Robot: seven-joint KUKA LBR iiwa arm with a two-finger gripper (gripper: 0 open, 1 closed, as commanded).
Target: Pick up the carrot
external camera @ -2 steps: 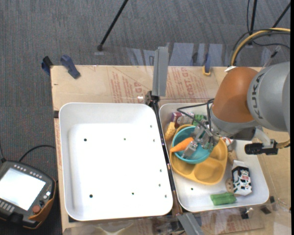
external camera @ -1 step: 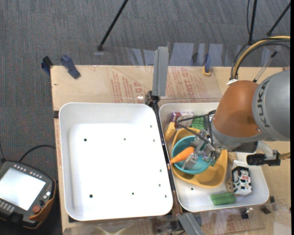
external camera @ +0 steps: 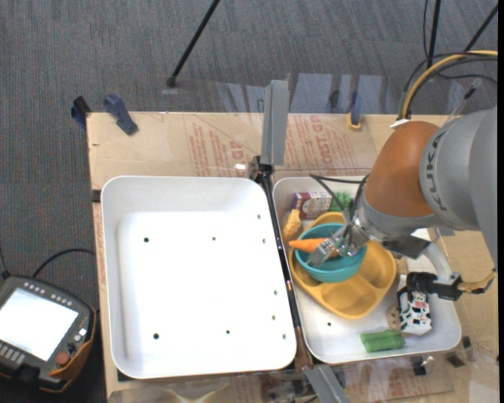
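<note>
The orange carrot (external camera: 307, 244) lies level over the left rim of a teal bowl (external camera: 340, 267) in the right bin (external camera: 353, 347), its thin tip pointing left. My gripper (external camera: 331, 247) reaches down from the right over the bowl. Its fingers are closed on the carrot's thick end, and the grey and orange arm (external camera: 412, 183) hides the bin's back right part.
The teal bowl rests on a yellow divided plate (external camera: 361, 296). A yellow corn cob (external camera: 292, 222) and a small box (external camera: 312, 201) lie behind the carrot. A cow-patterned toy (external camera: 416, 311) and a green block (external camera: 382, 340) sit at the front right. The left bin (external camera: 193, 191) adjoins.
</note>
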